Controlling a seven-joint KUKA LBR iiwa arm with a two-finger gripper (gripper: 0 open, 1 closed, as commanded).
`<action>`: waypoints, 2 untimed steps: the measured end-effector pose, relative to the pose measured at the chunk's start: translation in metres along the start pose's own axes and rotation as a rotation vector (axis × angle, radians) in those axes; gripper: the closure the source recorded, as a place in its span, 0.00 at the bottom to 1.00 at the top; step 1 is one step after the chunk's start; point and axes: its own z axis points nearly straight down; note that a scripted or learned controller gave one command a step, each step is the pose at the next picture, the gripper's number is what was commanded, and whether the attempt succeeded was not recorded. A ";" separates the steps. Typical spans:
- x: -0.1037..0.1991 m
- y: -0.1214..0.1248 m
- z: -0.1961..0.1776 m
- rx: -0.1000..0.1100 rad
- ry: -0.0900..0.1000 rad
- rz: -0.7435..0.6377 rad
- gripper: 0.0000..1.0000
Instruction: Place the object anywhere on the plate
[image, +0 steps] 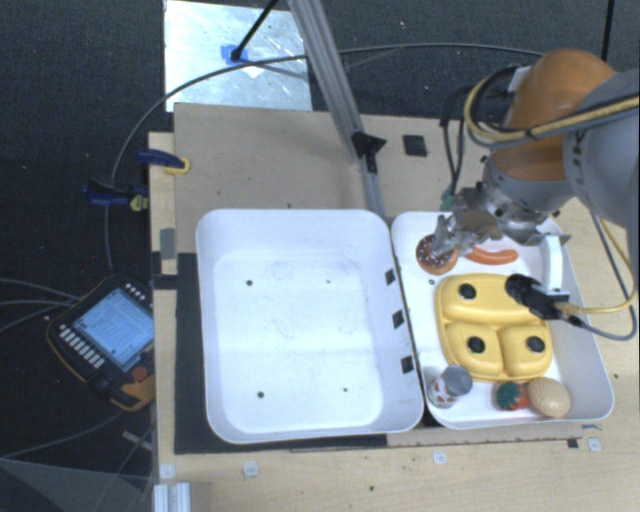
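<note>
Camera view: fingers (440, 240) directly over donut (434, 258), grip state unclear, beside yellow plate (495, 325).

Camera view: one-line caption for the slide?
KUKA arm's gripper over a doughnut in the right bin, beside a yellow plate.

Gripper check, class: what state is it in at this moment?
Gripper: over the doughnut at the right bin's far left corner; open or shut cannot be told.

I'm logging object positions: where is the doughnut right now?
The doughnut lies in the right bin, at its far left corner, just beyond the yellow plate and beside the sausage, directly under the gripper.
</note>
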 end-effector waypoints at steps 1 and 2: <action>0.059 -0.003 -0.006 0.001 0.000 0.000 1.00; 0.111 -0.014 0.009 0.003 -0.001 0.001 1.00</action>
